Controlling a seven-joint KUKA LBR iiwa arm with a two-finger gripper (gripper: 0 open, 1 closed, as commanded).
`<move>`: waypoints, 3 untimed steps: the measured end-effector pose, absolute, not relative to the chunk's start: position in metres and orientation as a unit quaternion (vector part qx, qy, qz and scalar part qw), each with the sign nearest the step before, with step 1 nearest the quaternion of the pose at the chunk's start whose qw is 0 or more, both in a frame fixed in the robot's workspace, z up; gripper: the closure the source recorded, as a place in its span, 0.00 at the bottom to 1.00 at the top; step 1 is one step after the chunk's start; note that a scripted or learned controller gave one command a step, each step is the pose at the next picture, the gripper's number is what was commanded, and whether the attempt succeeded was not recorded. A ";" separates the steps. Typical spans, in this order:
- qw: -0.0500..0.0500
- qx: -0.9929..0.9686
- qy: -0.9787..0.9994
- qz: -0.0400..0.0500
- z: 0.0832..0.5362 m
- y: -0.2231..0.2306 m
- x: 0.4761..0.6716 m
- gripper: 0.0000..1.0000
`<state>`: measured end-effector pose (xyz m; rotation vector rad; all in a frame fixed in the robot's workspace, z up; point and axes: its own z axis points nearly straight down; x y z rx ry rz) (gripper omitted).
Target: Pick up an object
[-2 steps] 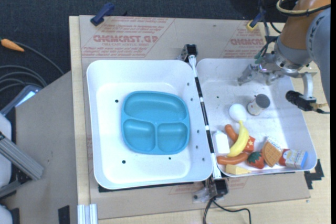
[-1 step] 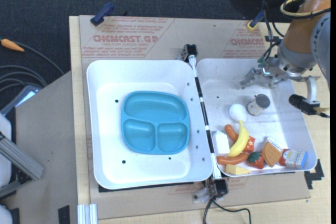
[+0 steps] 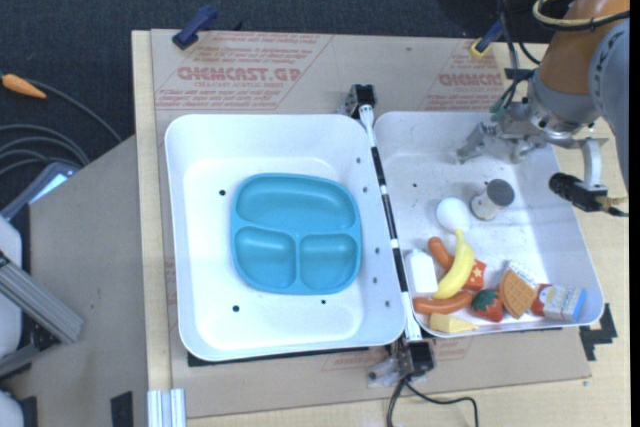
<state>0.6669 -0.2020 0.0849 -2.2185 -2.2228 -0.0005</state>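
white plastic makes up both shallow bins, set side by side on the counter (image 3: 250,75), which is covered with brown printed cardboard. the left bin (image 3: 190,215) holds a blue divided plate (image 3: 296,233) with three compartments, lying flat near the bin's middle. the right bin (image 3: 560,235) holds a cluster of toy food gathered toward its near edge: a white egg (image 3: 452,212) sits a little apart toward the middle, a yellow banana (image 3: 457,267) lies tilted just below it, touching an orange-red sausage (image 3: 440,250) on one side and another reddish sausage (image 3: 442,303) lower down. beside them a waffle-patterned cracker (image 3: 518,292) leans against a small printed carton (image 3: 562,300), with a red and green piece (image 3: 487,305) tucked between the cracker and the banana. a white block (image 3: 424,272) rests by the bin's left wall, and a pale yellow wedge (image 3: 450,323) lies at the near rim. a small grey round object (image 3: 487,201) sits just right of the egg.

the grey arm with its orange band reaches in from the right, and the end effector (image 3: 492,137) hovers over the far part of the right bin, well apart from the food cluster. nothing is between its fingers; whether they are spread or pressed together i cannot tell. a blue clip (image 3: 194,26) lies at the counter's far left corner.
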 end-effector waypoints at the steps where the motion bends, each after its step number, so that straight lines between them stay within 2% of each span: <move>1: 0.002 -0.706 -0.708 -0.001 0.085 -0.204 0.667 0.00; 2: 0.002 -0.706 -0.708 -0.001 0.085 -0.205 0.667 0.00; 3: 0.001 -0.707 -0.707 0.000 0.085 -0.184 0.667 0.00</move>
